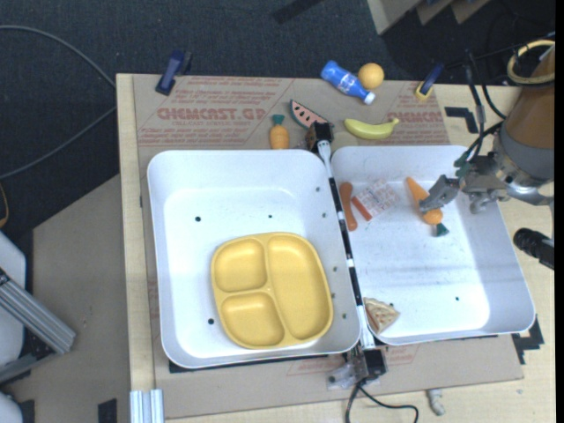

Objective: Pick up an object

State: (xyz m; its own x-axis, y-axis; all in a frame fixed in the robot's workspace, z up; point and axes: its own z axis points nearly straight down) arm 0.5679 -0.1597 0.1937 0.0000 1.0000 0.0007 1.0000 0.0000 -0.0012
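A: Where is the tool (pixel 438 203) found, and what is near it?

B: It is seen in the right bin (pixel 476 311), reached in from the right, low over the upper part of the bin floor. An orange carrot-like toy (pixel 418 189) lies at the finger ends, with a second small orange piece (pixel 434 218) just below. Whether the fingers are spread or pressed together cannot be told, and no object can be confirmed between them.

A: So the carrot is taken as the target?

B: That is judged likely, since the tool is set right beside it. A grasp is not shown as made.

A: What else is kept in the bins?

B: Two red sticks (pixel 354 207) are lain near the shared wall, beside a clear speckled wrapper (pixel 381 197); a sandwich-like wedge (pixel 381 313) is tucked in the lower left corner. A yellow divided plate (pixel 270 288) is held in the left bin (pixel 176 236), probably as a drop-off spot.

A: And outside the bins?

B: A banana (pixel 370 129), a blue bottle (pixel 345 81), an orange ball (pixel 372 75), a watermelon slice (pixel 303 114) and a small carrot toy (pixel 279 136) are left on the counter (pixel 132 148), seemingly spares kept out of play.

A: Can any writing be read?

B: Red print on the board is read as roughly "CHEMCAST GP"; the smaller lines cannot be made out.
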